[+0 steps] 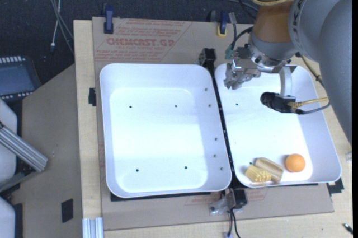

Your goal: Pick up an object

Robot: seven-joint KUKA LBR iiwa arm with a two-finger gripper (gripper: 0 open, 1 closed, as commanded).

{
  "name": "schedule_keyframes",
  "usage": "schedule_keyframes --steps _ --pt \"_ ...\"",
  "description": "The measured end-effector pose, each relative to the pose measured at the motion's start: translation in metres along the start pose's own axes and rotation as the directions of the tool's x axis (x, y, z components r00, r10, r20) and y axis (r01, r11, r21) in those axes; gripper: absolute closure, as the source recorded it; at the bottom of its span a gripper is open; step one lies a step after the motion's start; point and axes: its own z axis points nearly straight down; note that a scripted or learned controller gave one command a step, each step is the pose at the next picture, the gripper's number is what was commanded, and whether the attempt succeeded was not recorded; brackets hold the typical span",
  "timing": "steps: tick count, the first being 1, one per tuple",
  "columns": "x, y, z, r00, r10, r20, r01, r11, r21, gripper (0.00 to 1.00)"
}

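Gripper (239, 75) hangs over the right bin (313, 113); you cannot tell its state. Orange ball (295, 163) and corn (258, 174) lie unpicked.

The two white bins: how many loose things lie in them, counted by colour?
Orange: 1, the ball in the right bin.
Yellow: 1, the corn cob beside it.
Tan: 1, the bread roll touching the corn cob.
Total: 3, all at the near edge of the right bin.
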Motion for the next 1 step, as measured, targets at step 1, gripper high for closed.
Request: schedule_keyframes --steps 1 --pt "0.0529 -0.0734 -0.0012 1.0 -0.005 -0.003 0.005 1.0 0.002 0.0"
